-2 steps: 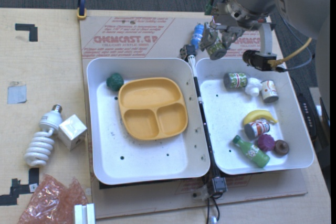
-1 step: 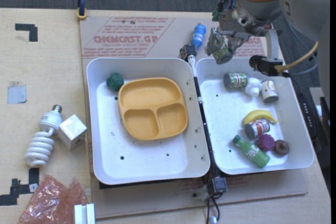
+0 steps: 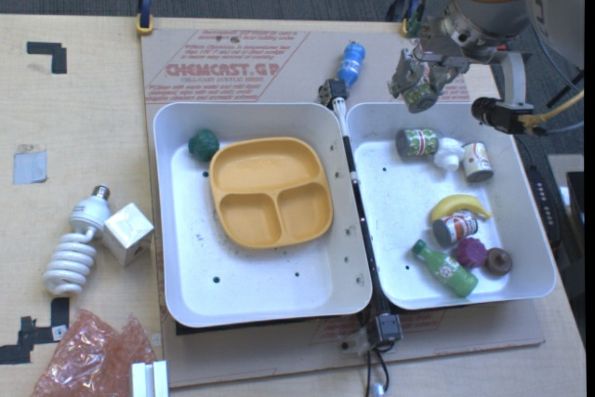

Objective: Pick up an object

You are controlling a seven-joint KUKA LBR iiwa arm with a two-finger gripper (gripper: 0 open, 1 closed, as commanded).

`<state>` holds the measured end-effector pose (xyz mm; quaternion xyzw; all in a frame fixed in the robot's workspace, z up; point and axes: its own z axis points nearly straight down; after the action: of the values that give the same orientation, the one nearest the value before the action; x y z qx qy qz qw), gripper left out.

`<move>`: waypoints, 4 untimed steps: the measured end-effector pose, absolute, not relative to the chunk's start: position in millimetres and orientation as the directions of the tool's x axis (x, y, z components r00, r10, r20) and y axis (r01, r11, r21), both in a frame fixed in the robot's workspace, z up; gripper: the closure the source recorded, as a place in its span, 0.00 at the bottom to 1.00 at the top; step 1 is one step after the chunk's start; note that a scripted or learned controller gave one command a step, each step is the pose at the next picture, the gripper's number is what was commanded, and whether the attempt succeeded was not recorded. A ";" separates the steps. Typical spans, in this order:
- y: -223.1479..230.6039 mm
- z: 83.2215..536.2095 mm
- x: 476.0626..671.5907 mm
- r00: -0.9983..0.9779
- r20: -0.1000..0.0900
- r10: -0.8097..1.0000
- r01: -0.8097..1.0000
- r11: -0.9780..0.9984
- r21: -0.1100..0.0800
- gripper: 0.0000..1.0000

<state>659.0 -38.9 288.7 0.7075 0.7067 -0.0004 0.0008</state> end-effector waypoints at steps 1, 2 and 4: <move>-55.8 293.7 659.0 0.002 -0.002 1.000 1.000 -0.002 0.001 1.00; 14.8 286.0 658.9 0.000 -0.001 1.000 1.000 0.000 -0.001 1.00; 87.4 326.4 656.5 -0.002 -0.001 1.000 1.000 0.002 0.000 1.00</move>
<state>656.5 87.4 326.4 0.7064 0.7078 -0.0003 0.0003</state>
